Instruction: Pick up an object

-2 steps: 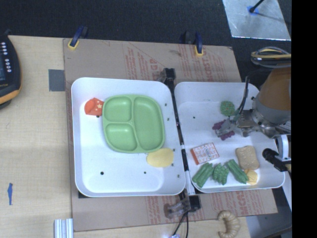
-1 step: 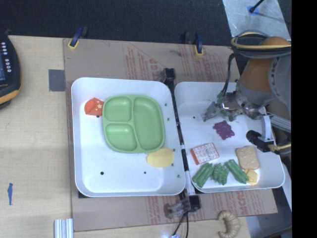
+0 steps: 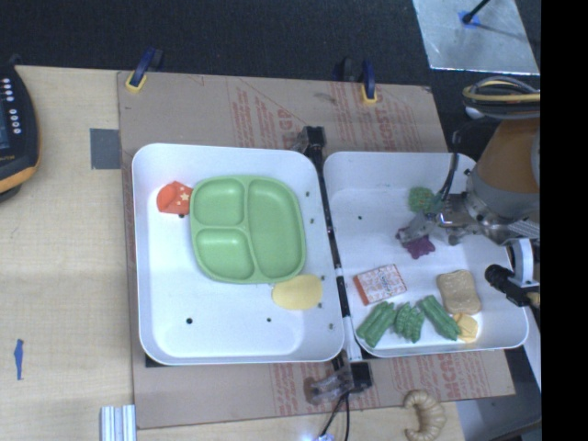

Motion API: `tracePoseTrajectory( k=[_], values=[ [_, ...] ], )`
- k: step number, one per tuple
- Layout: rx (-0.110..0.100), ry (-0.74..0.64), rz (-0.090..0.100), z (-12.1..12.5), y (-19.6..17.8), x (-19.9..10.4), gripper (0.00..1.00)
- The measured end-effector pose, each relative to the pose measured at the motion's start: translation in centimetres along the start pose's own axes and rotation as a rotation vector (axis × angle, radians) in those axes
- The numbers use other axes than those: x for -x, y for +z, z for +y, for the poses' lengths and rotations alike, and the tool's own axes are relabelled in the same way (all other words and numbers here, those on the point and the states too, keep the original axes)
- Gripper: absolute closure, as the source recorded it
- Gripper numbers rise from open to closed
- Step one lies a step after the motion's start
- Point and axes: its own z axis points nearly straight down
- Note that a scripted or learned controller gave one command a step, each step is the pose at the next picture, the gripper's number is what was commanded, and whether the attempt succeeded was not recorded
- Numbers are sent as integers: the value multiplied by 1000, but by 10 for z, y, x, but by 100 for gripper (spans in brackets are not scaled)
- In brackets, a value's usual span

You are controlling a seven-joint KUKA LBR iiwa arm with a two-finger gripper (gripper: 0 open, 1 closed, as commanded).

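Green toy pods (image 3: pixel 407 321) lie along the right bin's (image 3: pixel 367 177) near edge, just past the red card (image 3: pixel 379 283); the gripper (image 3: pixel 424 226) sits low by that bin's right side, over a purple piece (image 3: pixel 418 244), whether clamped I cannot tell, and crowded neighbours could make the grasp slip or catch the green lump (image 3: pixel 421 198)

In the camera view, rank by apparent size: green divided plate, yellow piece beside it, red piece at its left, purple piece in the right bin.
1. green divided plate
2. yellow piece
3. red piece and purple piece look alike; I won't rank them.
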Motion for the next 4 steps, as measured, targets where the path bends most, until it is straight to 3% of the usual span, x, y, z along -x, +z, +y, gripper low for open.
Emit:
tracePoseTrajectory(
  k=[1,2,3,4],
  values=[
    [-1,-11,5,-26,1,-75,0],
    [8,-4,-1,17,-1,-37,0],
    [5,-6,0,16,-12,-38,100],
    [4,-7,0,16,-12,-38,0]
  ],
)
